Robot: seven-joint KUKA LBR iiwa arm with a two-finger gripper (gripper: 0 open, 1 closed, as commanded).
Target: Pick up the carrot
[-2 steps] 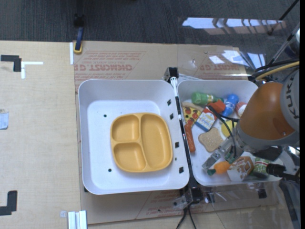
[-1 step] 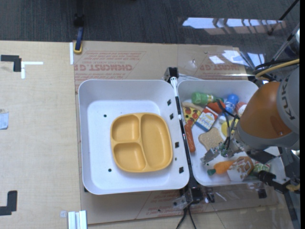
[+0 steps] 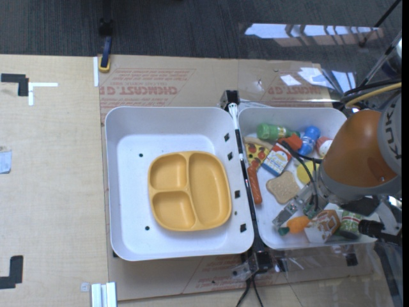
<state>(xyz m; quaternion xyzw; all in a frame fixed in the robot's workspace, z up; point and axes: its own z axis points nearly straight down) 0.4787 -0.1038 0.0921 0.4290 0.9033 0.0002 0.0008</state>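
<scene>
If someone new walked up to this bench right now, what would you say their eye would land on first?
Probably the yellow divided plate, sitting alone in the left bin. Next, the arm's orange band looming over the right bin, which is crowded with toy food: a green item, a blue one, a slice of bread and a sausage. The gripper sits low at that bin's near side, right by the orange carrot.

A yellow three-compartment plate [image 3: 190, 190] sits in the left white bin [image 3: 121, 171]. The right bin [image 3: 255, 226] holds a bread slice [image 3: 284, 187], hot dog [image 3: 255, 185], pizza slice [image 3: 255, 151] and green bottle [image 3: 271, 132].
</scene>
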